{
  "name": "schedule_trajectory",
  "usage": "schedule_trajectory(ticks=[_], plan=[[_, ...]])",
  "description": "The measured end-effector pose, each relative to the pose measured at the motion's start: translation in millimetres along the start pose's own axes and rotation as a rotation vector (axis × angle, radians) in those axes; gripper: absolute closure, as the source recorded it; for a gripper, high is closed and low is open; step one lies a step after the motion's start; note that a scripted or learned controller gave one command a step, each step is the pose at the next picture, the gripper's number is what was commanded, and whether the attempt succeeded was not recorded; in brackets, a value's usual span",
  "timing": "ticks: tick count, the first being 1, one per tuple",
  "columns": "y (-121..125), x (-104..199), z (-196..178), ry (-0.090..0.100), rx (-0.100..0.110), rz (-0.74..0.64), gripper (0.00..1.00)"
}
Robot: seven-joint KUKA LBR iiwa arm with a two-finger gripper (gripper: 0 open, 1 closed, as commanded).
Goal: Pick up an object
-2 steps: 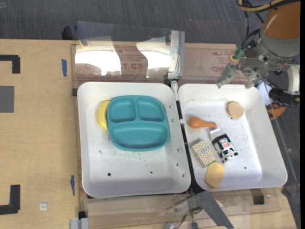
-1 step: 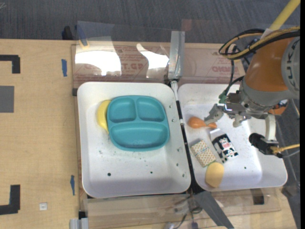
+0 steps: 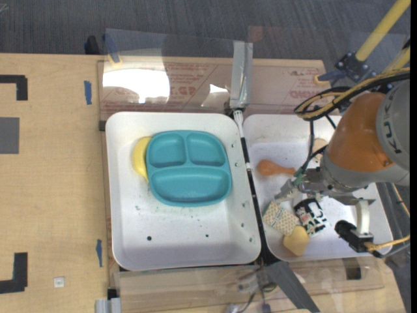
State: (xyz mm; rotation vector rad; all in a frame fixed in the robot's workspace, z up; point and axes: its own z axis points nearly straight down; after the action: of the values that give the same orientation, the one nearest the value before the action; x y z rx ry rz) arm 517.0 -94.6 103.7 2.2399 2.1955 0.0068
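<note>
My gripper [image 3: 301,193] hangs low over the middle of the right bin [image 3: 273,132], below the orange band of the arm. Just under it lies a small black-and-white object [image 3: 313,218]. Left of that rests a patterned beige pouch [image 3: 279,218]. A pale yellow lump [image 3: 295,241] sits near the bin's front wall. An orange piece with a thin handle [image 3: 272,168] lies to the gripper's left, apart from it. The arm hides the bin's right part.
The left bin [image 3: 124,194] holds a teal divided plate [image 3: 189,168] with a yellow object [image 3: 139,156] half under its left edge. A clear shield [image 3: 169,77] stands behind the bins. The bins' shared wall [image 3: 251,194] runs close to the pouch.
</note>
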Motion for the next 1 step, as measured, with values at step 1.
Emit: schedule_trajectory(ticks=[1], plan=[[-34.8, -19.6, 15.7, 0.0, -0.001, -0.07, 0.0]])
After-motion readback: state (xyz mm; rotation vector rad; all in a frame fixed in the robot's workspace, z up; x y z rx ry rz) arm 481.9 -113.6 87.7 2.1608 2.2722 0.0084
